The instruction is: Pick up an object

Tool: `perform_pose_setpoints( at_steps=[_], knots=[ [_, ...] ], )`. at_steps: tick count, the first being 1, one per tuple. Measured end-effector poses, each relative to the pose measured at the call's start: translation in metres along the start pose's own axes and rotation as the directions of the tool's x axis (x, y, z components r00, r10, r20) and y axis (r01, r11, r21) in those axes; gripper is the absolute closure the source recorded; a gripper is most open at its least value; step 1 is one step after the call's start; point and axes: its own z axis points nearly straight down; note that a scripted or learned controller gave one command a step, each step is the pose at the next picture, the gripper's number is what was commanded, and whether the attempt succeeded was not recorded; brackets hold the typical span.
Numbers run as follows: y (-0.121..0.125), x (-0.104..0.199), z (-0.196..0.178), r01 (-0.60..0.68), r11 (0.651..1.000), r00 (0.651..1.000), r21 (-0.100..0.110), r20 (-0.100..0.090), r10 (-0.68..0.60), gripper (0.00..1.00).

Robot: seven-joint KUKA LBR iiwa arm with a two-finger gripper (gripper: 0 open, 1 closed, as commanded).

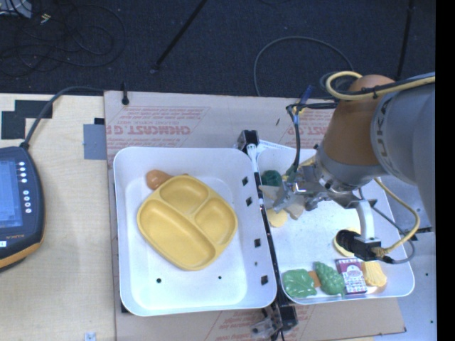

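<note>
My gripper (pixel 288 203) hangs low over the left part of the right bin (pixel 313 244), on the grey arm that reaches in from the right. A pale yellow piece (pixel 277 219) lies just below and left of it, close to the bin's left wall. A dark green thing (pixel 269 178) sits just above and left of the gripper. Along the bin's front edge lie a light green leafy piece (pixel 299 283), a darker green piece (pixel 329 278), a small maroon box (pixel 350 276) and a yellow corn-like piece (pixel 376 276). I see nothing held between the fingers.
The left bin (pixel 135 261) holds a yellow divided plate (pixel 187 220) with an orange thing (pixel 156 179) behind it. A divider wall (pixel 259 219) separates the bins. A grey pendant with a screen (pixel 15 194) lies on the bench at far left.
</note>
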Motion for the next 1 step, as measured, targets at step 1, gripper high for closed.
perform_pose_setpoints(
  at_steps=[1],
  knots=[
    [-0.0001,0.0089,-0.0667,-0.008,1.000,1.000,0.004,0.003,0.008,1.00]
  ],
)
